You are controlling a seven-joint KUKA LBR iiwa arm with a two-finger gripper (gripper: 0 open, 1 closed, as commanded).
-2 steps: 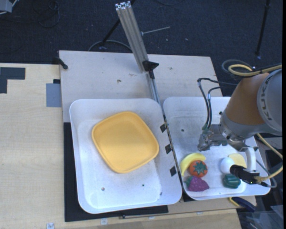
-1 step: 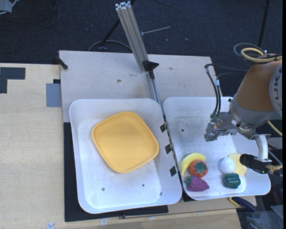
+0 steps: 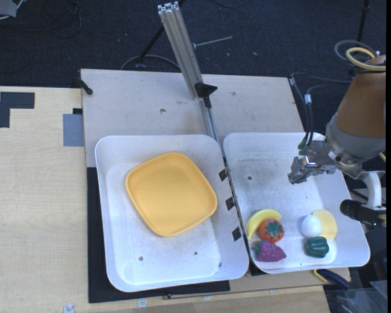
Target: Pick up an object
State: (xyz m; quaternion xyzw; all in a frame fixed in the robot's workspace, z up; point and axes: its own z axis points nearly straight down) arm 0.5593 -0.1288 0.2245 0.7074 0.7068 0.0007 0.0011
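- Several toy foods cluster at the right bin's (image 3: 247,150) near edge; we target the white egg (image 3: 311,225).
- We cannot tell the gripper's (image 3: 300,174) grasp state; descend vertically, centred.

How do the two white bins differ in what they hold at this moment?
The left bin holds one big yellow plate, lying flat near its middle; the right bin holds several small toy foods bunched along its near edge. The hand hovers over the right bin, not the left bin. Both are shallow, white and side by side.
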